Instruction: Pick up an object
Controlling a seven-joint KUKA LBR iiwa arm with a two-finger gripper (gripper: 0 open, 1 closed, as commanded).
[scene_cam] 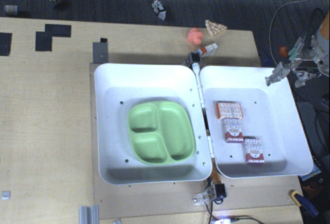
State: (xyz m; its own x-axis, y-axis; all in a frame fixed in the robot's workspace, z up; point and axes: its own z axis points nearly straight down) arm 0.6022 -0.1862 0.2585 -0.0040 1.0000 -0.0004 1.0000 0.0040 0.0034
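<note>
Two white bins sit side by side on the wooden bench. The left bin [103,114] has a light green divided tray [161,132] lying flat in the middle of it, three compartments facing up. The right bin [289,114] holds three small red-and-white cartons [234,130] — they run in a loose diagonal line from the middle of the bin down toward the lower right. The top one [229,110] shows a grid-like print, the middle one sits just below and touching it or close to it, and the bottom one [253,149] lies a little further right, near the bin's lower wall.

The arm comes in at the upper right of the frame, and the gripper [273,77] hangs over the upper right corner of the right bin, around its rim — well apart from the cartons. It's small and at an odd angle from here, so I honestly can't tell how far open it is, and I see nothing in it.

Past the bins, at the top middle of the bench, there's a pink ball [195,36], a wedge-shaped thing that looks like a toy pizza slice [215,27] just right of it, and a small tube-like thing [208,50] right by the bins' top edge. A few bits of clutter lie on the dark carpet along the top of the frame.
</note>
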